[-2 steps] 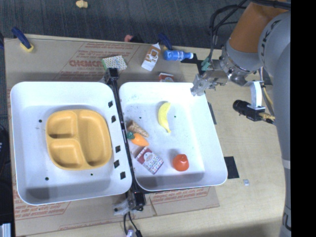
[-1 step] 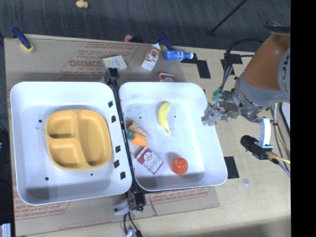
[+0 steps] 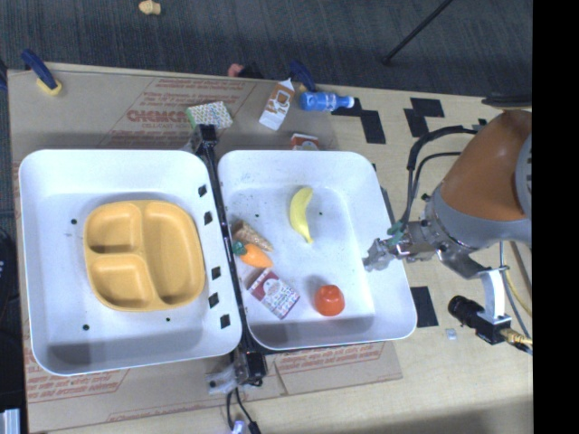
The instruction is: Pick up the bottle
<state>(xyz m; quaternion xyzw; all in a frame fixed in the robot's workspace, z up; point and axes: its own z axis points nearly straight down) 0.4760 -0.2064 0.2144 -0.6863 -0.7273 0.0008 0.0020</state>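
The blue bottle [image 3: 326, 102] lies on open tabletop [image 3: 452, 396] at twelve o'clock beyond the right bin [image 3: 389, 319], while the tool [image 3: 380, 253], closure untellable, hovers at that bin's three o'clock rim.

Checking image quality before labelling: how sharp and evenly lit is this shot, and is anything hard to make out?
Camera view: soft overall and evenly lit, with faint shadows inside the right bin; the banana and yellow tray read clearly, the blue bottle behind the bins is small and blurry, and the gripper is too indistinct to judge.
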